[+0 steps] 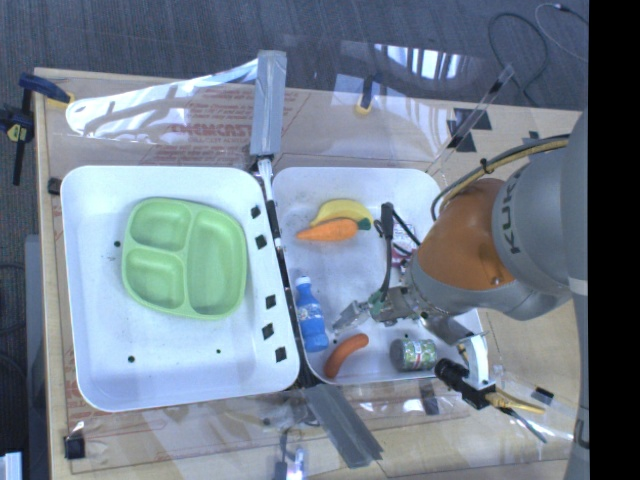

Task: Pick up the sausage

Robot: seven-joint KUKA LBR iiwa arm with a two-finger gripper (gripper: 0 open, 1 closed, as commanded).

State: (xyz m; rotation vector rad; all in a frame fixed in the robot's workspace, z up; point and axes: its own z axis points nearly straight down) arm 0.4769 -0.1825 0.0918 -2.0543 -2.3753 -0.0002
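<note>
Camera view, nearest edge first: sausage at the front of the right bin, reddish-orange, lying aslant, its lower end close to the front wall, just right of the bottle. Touched by nothing. Can to the right of it, green-labelled, on its side, apart from the sausage, under the arm's wrist.

Gripper just above and behind the sausage, close but not on it, pointing left toward the bottle. Fingers thin and metallic, slightly spread at the tips as far as can be told, with nothing pinched between them. Orange band behind the gripper, big grey body at the right, cables looping over it.

Bottle against the divider between the bins, blue with a white cap, lying roughly front to back.

Further back in the right bin: carrot, orange with a green end, lying crosswise, touching or nearly touching the banana just behind it. Both well apart from the sausage.

Left bin: green plate with three compartments, sitting near the middle.

Beyond the bins, clear plastic sheet and a grey bar along the bench's far side.
</note>
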